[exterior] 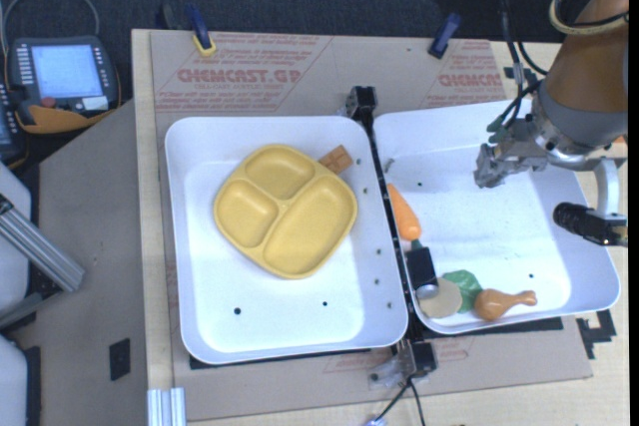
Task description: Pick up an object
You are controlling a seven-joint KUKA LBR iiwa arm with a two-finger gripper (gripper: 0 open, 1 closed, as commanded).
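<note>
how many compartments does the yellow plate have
3. The yellow plate in the left bin has one small at its upper middle, one at left, one large at lower right.

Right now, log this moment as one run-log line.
gripper: above right bin, far side | held: nothing seen | carrot, drumstick: right bin | yellow plate: left bin

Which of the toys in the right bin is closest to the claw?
The orange carrot by the divider is closest to the claw. The drumstick and green toy lie farther away, at the bin's near edge.
</note>
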